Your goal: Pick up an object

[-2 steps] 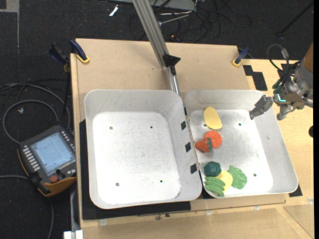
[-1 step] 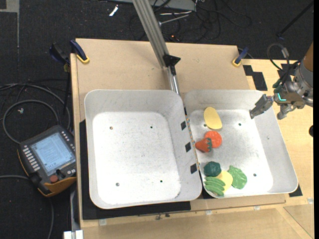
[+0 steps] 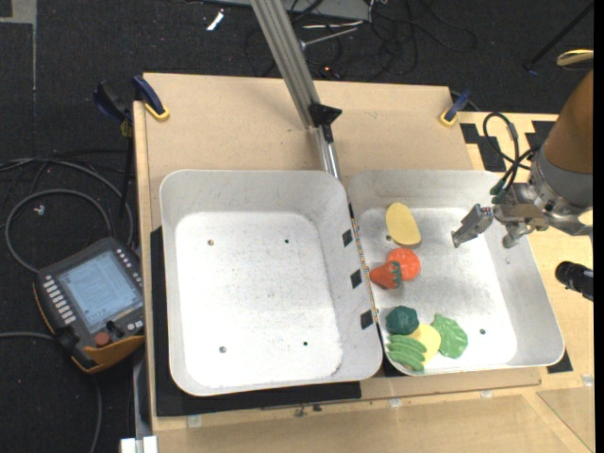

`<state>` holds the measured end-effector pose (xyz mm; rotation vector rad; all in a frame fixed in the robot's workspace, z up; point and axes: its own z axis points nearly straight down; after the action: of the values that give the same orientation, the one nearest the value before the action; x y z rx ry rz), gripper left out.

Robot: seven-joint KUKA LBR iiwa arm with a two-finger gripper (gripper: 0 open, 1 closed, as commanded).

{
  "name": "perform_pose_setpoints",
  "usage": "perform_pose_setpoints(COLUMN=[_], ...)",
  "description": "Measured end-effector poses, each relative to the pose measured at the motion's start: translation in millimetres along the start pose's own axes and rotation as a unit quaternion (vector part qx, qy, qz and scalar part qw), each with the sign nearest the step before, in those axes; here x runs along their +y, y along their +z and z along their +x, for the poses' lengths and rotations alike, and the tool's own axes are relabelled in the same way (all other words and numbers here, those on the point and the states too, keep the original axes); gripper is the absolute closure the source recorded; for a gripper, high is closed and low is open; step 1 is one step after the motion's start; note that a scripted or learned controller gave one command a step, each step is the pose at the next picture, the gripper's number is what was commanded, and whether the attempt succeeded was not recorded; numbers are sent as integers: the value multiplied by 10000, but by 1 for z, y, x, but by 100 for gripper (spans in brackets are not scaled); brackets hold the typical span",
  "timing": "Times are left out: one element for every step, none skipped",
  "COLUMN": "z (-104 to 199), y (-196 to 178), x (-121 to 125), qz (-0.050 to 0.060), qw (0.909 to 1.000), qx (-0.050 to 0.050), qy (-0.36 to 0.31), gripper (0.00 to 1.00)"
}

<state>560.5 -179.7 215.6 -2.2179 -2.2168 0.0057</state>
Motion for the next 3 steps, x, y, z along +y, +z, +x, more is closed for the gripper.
perform_pose_setpoints(z=[5,5,5], y=[45,107,93], x=[4,9,11], qz=[-13,-6,-42], qw=[10000,10000,10000], qx=[-3,0,-10], qy=[-3,-1,1], gripper=[0,0,100])
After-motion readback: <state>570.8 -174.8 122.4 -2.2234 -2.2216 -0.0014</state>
